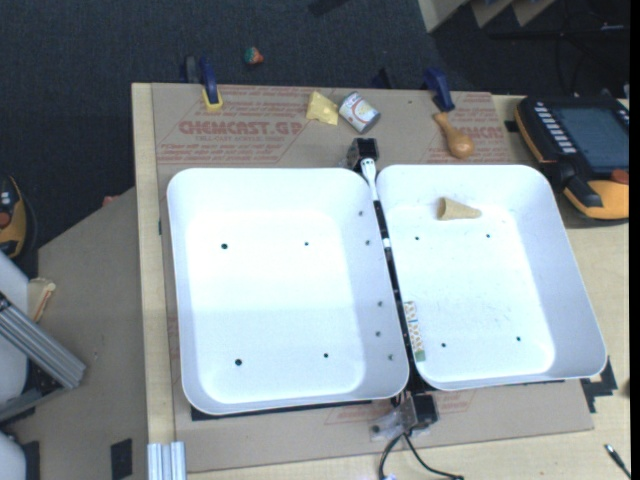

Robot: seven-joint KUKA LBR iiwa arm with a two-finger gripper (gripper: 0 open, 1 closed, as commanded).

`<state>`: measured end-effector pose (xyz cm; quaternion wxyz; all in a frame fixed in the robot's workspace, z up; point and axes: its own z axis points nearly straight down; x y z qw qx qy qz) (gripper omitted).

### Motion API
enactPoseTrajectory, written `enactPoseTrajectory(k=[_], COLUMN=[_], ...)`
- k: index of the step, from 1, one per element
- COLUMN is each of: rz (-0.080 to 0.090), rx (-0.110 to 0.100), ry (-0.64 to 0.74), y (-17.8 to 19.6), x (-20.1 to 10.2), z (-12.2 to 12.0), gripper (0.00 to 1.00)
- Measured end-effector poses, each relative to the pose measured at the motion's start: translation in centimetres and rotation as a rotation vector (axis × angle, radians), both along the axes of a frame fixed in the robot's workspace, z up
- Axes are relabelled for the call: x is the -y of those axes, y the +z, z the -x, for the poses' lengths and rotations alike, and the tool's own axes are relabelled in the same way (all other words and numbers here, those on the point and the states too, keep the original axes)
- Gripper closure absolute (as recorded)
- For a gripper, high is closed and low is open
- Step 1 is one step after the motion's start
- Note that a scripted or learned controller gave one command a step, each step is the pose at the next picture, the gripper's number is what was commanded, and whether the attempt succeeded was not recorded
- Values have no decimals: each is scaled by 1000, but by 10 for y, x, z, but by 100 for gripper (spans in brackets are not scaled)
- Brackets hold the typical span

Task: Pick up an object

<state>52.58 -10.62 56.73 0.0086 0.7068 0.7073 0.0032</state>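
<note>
Currently | tan wedge (458, 208) lies in right bin (560, 268) | judged light, stiff; narrow sides to be gripped | tool state cannot be told

The tablet (588, 140) at the right is cut off by the picture's edge, as is the orange-and-black item (8, 218) at the left. A grey rail (38, 343) at lower left runs out of the picture. The lettering on the board (262, 125) is partly covered by the bins' rims. The small speck (254, 56) on the carpet is too small to tell what it is. The wedge (457, 208) in the right bin (560, 268) is too blurred to name
</note>
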Motion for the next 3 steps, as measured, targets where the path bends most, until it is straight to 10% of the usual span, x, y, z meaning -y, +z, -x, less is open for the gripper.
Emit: enactPoseTrajectory(k=[1, 2, 3], rz=[0, 2, 2], rx=[-2, 5, 3], ry=[0, 0, 0], y=[-1, 11, 10], x=[0, 0, 0], z=[0, -1, -1], gripper=[0, 100, 0])
